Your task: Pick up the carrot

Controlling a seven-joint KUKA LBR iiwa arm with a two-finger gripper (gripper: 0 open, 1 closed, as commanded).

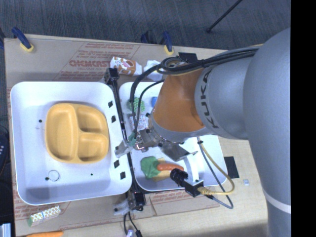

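Observation:
The carrot (pixel 170 167) is a small orange piece with a green leafy end (pixel 148 165). It lies in the right bin (pixel 217 181), near the bin's front edge. The grey arm with its orange band (pixel 177 105) hangs over the middle of that bin and hides much of it. My gripper (pixel 140 140) shows as a metal part at the bin's left wall, just above and to the left of the carrot's green end. Nothing is seen held in it.
A yellow divided tray (pixel 76 131) sits in the left bin (pixel 29 181). Green (pixel 134 104) and blue (pixel 154 101) items peek out at the right bin's back. A pale yellow item (pixel 159 176) lies under the carrot. A black cable plug (pixel 180 178) hangs beside it.

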